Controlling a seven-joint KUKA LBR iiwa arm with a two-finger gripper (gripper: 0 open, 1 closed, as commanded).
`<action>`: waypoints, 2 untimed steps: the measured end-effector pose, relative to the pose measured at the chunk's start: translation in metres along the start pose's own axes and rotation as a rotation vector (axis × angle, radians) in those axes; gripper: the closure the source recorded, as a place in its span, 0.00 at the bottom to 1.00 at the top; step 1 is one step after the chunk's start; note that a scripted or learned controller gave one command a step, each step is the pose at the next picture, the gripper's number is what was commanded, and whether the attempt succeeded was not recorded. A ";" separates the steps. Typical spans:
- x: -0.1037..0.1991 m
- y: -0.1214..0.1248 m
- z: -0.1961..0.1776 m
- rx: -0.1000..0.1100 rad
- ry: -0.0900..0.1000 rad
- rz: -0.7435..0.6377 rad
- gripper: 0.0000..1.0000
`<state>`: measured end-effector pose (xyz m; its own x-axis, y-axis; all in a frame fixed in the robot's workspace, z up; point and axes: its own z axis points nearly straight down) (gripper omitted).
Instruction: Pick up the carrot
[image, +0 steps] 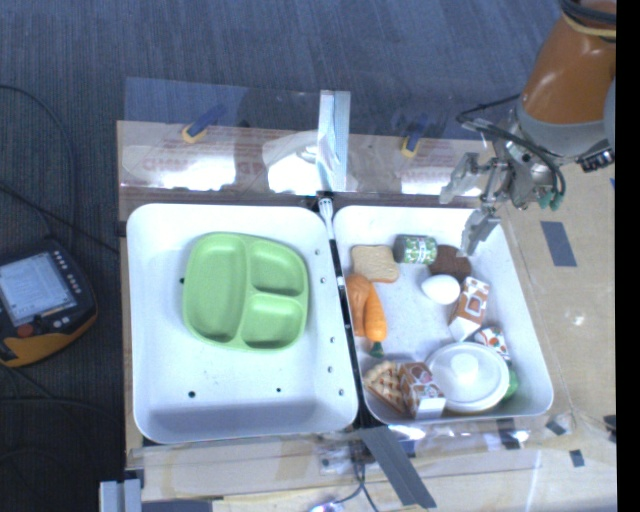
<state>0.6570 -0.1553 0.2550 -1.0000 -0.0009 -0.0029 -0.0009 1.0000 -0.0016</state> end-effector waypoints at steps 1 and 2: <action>0.063 0.130 0.074 -0.005 0.008 0.097 0.00; 0.130 0.108 0.071 -0.001 0.003 0.011 0.00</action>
<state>0.5270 -0.0478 0.1838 -1.0000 0.0096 -0.0001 0.0096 1.0000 -0.0008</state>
